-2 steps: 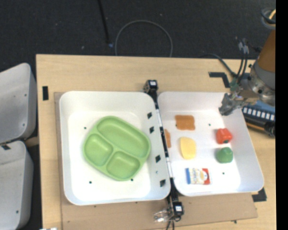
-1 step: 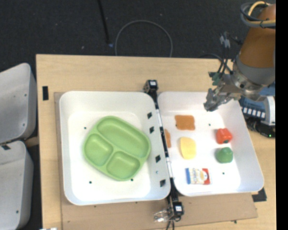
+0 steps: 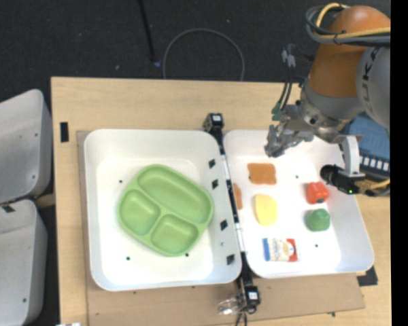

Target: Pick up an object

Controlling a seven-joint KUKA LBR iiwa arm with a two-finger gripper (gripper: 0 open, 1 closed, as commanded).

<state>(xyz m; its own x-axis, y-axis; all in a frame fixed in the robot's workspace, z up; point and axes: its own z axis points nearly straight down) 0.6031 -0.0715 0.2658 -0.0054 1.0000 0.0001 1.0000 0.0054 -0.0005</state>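
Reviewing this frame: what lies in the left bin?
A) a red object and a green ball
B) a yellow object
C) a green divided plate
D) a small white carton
C: the green divided plate sits in the left bin, while the small items lie in the right bin.

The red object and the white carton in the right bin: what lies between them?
In the camera view, the green round object lies roughly between the red object and the white carton, slightly right of the line joining them.

Glossy green plastic tray (image 3: 165, 210), matt wooden bench (image 3: 69, 182)
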